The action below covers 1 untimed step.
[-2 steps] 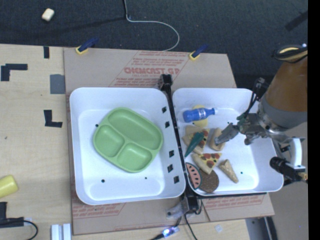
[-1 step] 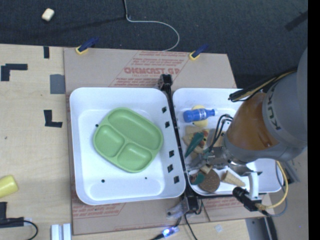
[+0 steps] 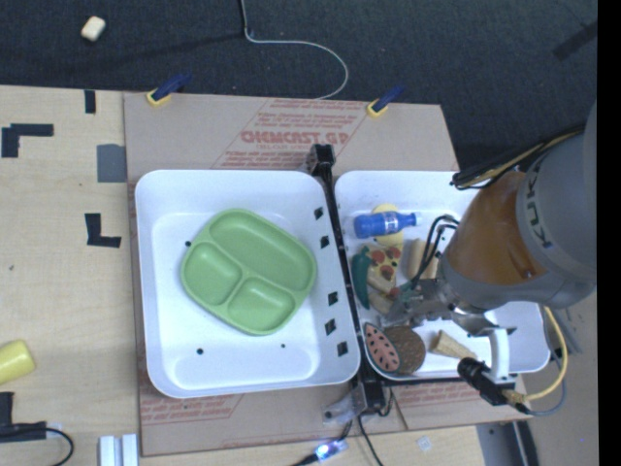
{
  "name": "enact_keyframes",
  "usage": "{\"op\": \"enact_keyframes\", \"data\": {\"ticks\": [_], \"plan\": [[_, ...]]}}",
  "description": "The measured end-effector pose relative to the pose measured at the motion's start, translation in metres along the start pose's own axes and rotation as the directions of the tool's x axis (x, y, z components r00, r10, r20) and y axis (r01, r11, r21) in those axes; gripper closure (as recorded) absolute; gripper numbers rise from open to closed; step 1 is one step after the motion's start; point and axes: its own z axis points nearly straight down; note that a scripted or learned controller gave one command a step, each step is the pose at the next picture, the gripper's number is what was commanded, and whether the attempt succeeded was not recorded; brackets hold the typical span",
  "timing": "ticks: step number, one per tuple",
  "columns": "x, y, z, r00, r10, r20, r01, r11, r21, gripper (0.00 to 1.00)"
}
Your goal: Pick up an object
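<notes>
The right bin point(image 3: 529, 357) holds several small toys. A blue bottle point(image 3: 384, 224) lies at the back beside a yellow piece point(image 3: 386, 209). A pizza-like slice point(image 3: 386, 266) and a dark green piece point(image 3: 360, 276) lie by the left wall. At the front are a brown round piece with a red seeded face point(image 3: 393, 348) and a tan cone point(image 3: 451, 345). My gripper point(image 3: 405, 299) hangs low over the middle of this bin, just above the brown piece and right of the pizza slice. The wrist hides most of it.
The left bin point(image 3: 160, 260) holds a green divided plate point(image 3: 249, 272). A black divider point(image 3: 335, 260) runs between the bins. The arm's orange band point(image 3: 490, 241) covers the right bin's right half. A yellow object point(image 3: 15, 360) lies on the bench at far left.
</notes>
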Motion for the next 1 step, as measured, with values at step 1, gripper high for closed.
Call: {"op": "enact_keyframes", "data": {"ticks": [1], "plan": [[0.0506, 0.0963, -0.0963, 1.0, -0.01, 0.0, 0.01, 1.0, -0.017, 1.0]]}}
